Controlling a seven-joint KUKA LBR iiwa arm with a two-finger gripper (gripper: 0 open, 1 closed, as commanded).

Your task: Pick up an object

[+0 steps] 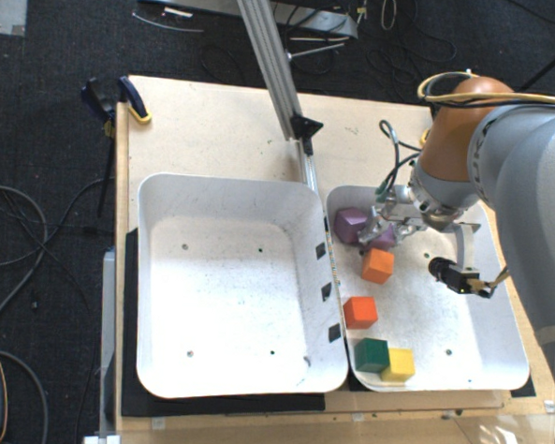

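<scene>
The grey arm with its orange band reaches in from the right and ends over the far part of the right-hand shallow white bin (496, 324). Its end effector (382, 234) sits low over a purple block (352, 224) that lies near the bin's far left corner — whether the fingers are apart or together cannot be told from this slant, and nothing is plainly seen between them. Just below the end effector, touching or nearly touching it, is a small orange cube (378, 267). Farther toward the near edge lies a second orange-red cube (360, 312), apart from the first. Near the bin's front rim a dark green cube (372, 354) and a yellow cube (400, 364) rest side by side, touching. A black cable end (452, 274) hangs beside the arm over the bin's middle. The left-hand shallow white bin (165, 219) stands next to it on the pale wooden counter (218, 128) — the two rims meet.
</scene>
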